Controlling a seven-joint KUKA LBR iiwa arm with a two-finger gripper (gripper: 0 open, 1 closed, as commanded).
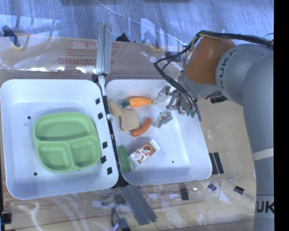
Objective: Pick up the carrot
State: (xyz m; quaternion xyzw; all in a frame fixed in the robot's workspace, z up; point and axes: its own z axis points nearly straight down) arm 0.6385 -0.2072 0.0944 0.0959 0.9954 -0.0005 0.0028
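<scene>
Carrot (138, 101): light, rigid, smooth, tapered; for gripping across thick orange middle; claw (164, 106) parted beside it, holding nothing.

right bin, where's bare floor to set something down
Bare floor lies along the right bin's near right corner, right of the snack packet, below the gripper. The far left is crowded: carrot, bread slice, sausage.
</scene>
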